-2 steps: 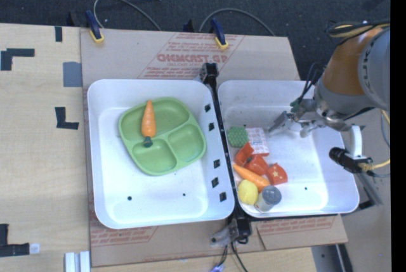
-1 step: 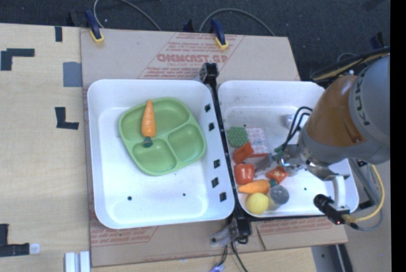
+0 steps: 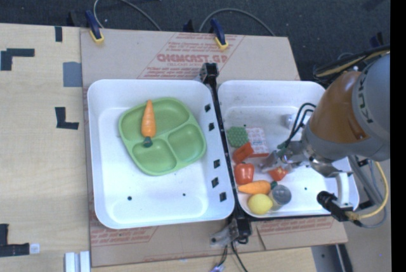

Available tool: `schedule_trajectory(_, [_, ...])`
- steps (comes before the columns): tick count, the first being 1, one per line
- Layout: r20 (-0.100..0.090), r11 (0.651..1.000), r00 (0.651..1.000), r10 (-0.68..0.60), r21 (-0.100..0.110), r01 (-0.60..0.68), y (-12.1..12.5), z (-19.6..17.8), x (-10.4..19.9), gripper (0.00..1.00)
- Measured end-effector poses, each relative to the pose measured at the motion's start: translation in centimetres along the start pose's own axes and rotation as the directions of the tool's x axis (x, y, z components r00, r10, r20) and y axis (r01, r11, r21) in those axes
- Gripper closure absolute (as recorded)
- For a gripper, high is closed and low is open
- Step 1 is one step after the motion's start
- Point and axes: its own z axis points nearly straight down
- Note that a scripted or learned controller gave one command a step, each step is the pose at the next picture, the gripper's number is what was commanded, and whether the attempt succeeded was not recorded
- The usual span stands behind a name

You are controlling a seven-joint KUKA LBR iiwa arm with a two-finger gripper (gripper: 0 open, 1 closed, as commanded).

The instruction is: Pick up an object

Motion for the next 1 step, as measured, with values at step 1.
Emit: schedule_trajectory(1, [-0.006,1.000,1.000,-0.003,0.008,0.003,3.74,-8.68,6.25,1.00])
